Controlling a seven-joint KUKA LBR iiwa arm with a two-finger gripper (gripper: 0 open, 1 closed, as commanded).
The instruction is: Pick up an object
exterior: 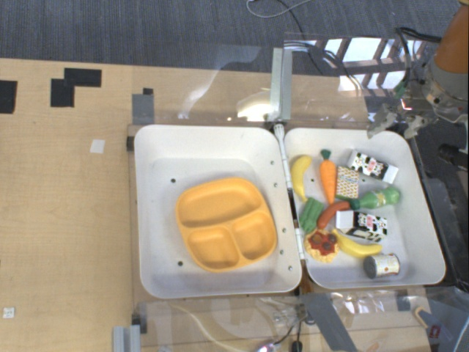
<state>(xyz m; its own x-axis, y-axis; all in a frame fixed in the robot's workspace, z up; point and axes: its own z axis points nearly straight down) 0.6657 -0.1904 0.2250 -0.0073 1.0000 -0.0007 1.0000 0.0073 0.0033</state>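
The gripper [392, 119] is seen at the upper right, hovering just above the far rim of the right bin [429, 229], with the orange-banded wrist [453, 46] above it. Whether it is parted or closed cannot be told; nothing is seen held in it.

Nearest below it, a small cow-patterned carton [374, 166] is lying tilted near the bin's far wall. A toy carrot [328, 180] is laid just beside a patterned box [347, 182], with a green bottle-like toy [379, 197] near them. Farther on, a yellow banana [300, 174] is lying along the left wall, and a second cow-patterned carton [364, 226], a second banana [356, 246], a green pepper [311, 214] and a small grey can [381, 265] are crowded together. The left bin [154, 196] holds a yellow divided plate [226, 224].

These are judged to be light, hollow plastic play food: stiff, smooth and probably slippery. The near carton is judged the easiest pick, being close and fairly free; it would best be taken across its short flat sides. The carrot would be gripped across its thick middle, though a rounded body may roll or squirt out.
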